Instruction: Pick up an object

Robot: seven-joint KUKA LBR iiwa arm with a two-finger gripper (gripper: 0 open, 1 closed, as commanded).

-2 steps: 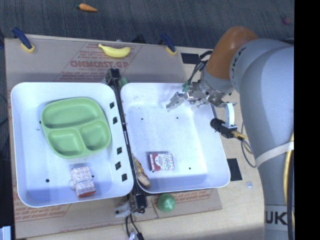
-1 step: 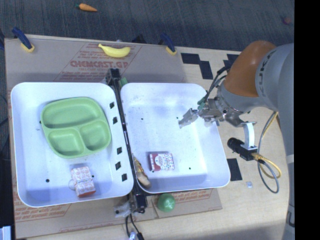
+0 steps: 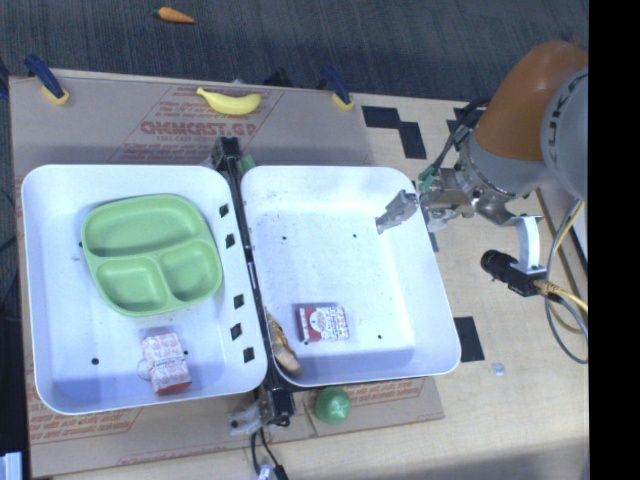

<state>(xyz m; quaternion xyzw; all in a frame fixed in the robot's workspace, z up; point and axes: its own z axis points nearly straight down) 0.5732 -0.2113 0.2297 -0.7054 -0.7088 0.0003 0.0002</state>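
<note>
My gripper (image 3: 398,211) hangs over the right rim of the right bin (image 3: 330,198), on a grey arm with an orange band (image 3: 525,98) coming in from the right. Nothing shows in its grasp. A small red and white box (image 3: 322,323) lies flat near the front of the right bin, well left of and below the gripper. A tan, elongated item (image 3: 281,346) rests at that bin's front left corner. In the left bin (image 3: 50,298) sit a green divided plate (image 3: 152,253) and a red and white carton (image 3: 165,360).
A yellow banana (image 3: 230,100) lies on the cardboard behind the bins. A green ball (image 3: 333,405) sits in front of the right bin. Blue clamps (image 3: 47,78) hold the cardboard's back edge. An orange carrot (image 3: 176,14) lies on the floor beyond.
</note>
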